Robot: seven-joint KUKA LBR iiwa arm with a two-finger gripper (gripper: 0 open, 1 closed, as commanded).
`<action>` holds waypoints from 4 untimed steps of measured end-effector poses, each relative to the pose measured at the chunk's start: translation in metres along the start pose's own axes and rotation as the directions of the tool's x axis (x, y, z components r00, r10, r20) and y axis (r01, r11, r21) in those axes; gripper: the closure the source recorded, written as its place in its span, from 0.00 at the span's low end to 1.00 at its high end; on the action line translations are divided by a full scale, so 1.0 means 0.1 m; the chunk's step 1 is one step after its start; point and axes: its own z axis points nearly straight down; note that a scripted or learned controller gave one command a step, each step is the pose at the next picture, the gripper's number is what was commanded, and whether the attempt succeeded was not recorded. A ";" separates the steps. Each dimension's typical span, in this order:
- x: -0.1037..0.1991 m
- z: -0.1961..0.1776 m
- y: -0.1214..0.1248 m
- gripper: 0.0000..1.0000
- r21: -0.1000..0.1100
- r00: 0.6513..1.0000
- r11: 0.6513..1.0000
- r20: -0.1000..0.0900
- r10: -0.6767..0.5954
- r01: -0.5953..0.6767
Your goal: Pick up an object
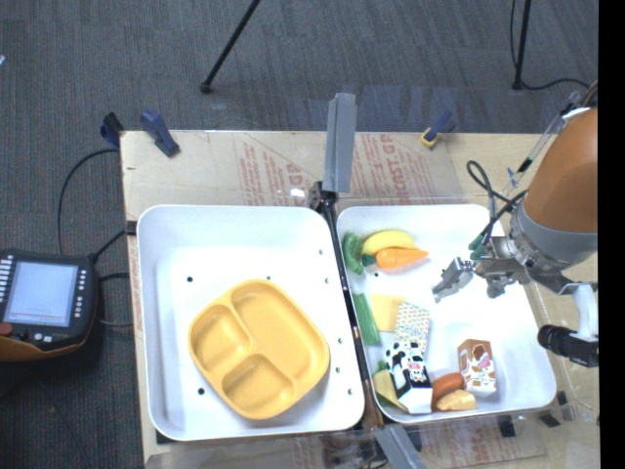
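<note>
Fingers spread, nothing between them, right of carrot lying crosswise, tip toward them.

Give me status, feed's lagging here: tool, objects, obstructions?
Tool over right bin, nothing seen between its fingers. Carrot and banana just left of it, cartons nearer the front. No obstruction seen.

bright even overhead light, soft shadows, slight blur
</note>
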 end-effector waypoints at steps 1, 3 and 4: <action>-0.77 0.92 -0.38 0.00 0.004 0.994 0.994 -0.003 -0.112 0.112; -0.33 0.94 -0.52 0.00 -0.005 1.000 1.000 0.000 -0.022 0.022; -0.54 1.34 -0.40 0.00 -0.002 1.000 1.000 -0.001 0.007 -0.007</action>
